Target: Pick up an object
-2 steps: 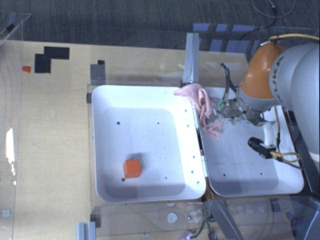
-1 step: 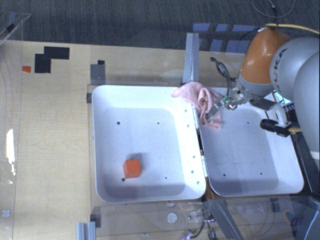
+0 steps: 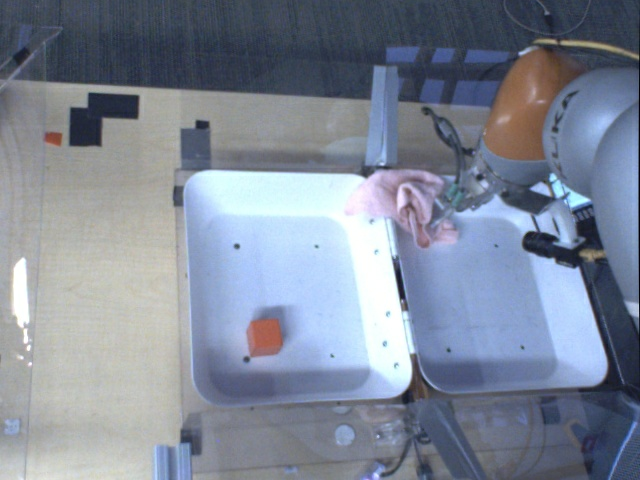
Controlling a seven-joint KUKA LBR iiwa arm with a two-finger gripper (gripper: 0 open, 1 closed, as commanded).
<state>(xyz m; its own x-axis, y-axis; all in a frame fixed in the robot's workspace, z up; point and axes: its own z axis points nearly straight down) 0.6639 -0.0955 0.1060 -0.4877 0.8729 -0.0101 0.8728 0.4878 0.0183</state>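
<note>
On wooden bench [image 3: 100, 268], two white bins [image 3: 300, 388]

Pale wood bench [image 3: 100, 268]; dark grey carpet [image 3: 250, 18] beyond.

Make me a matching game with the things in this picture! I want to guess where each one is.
Things:
1. orange block
2. pink cloth
3. pincer
4. black shapes

Places:
A. on the wooden bench, far left
B. draped over the wall between the two bins
C. in the left bin, near its front
D. at the cloth, over the right bin's back corner

Pairs: 1-C, 2-B, 3-D, 4-A
</note>
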